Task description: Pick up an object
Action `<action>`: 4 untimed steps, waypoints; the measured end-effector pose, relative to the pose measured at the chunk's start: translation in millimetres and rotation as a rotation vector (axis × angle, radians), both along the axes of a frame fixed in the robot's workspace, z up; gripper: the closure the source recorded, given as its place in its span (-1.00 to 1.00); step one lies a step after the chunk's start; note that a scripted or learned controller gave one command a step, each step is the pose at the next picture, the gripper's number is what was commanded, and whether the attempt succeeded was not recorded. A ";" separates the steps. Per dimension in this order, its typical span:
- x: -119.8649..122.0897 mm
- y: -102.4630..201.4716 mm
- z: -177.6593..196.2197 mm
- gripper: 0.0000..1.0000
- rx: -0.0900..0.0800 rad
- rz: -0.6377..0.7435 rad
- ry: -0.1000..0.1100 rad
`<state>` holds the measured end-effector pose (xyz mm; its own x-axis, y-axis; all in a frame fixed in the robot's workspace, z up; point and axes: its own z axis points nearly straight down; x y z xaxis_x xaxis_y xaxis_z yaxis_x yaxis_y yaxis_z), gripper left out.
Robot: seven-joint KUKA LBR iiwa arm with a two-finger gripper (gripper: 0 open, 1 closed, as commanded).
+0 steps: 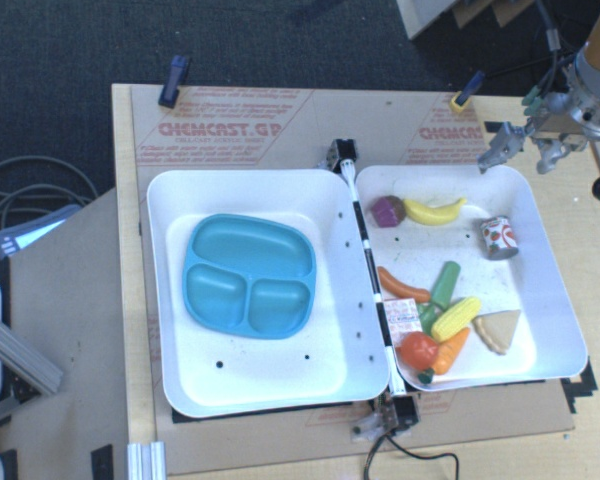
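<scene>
Claw (525, 150) hovers with jaws apart and nothing between them over the right bin's (550, 268) far corner; nearest target, the little can (498, 236), sits just below; drop straight, centred, then close.

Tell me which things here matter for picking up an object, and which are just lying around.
Job: gripper, open above the right bin's far edge; banana, purple plum, can, corn cob, tomato, bread slice.

Lying about: blue divided plate in the left bin; blue clamp.
</scene>
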<state>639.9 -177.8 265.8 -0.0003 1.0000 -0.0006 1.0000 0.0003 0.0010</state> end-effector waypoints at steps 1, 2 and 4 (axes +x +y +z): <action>-15.1 -39.7 -115.3 -1.00 0.001 -0.001 0.004; -25.3 -29.5 -182.3 -1.00 0.002 0.000 0.004; 12.3 31.2 -180.9 1.00 0.002 0.001 0.000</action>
